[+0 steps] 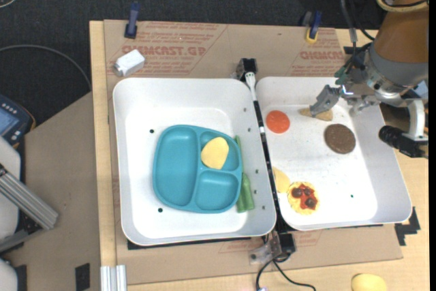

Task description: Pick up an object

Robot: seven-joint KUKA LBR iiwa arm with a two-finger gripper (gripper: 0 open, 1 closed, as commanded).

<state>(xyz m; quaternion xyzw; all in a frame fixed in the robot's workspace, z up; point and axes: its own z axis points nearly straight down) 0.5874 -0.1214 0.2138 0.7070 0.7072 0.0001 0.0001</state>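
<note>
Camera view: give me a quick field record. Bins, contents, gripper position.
left bin: teal divided plate with a yellow piece in one compartment; green stick along the plate's right edge
right bin: orange disc, brown disc, small pizza, pale yellow piece, tan piece
gripper: low over the right bin's far side, at the tan piece
grasp: cannot tell

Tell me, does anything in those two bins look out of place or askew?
Slightly. A green strip lies off the teal divided plate, wedged between its right rim and the left bin wall, while the yellow piece sits properly in a compartment. Nothing looks spilled or broken.
</note>
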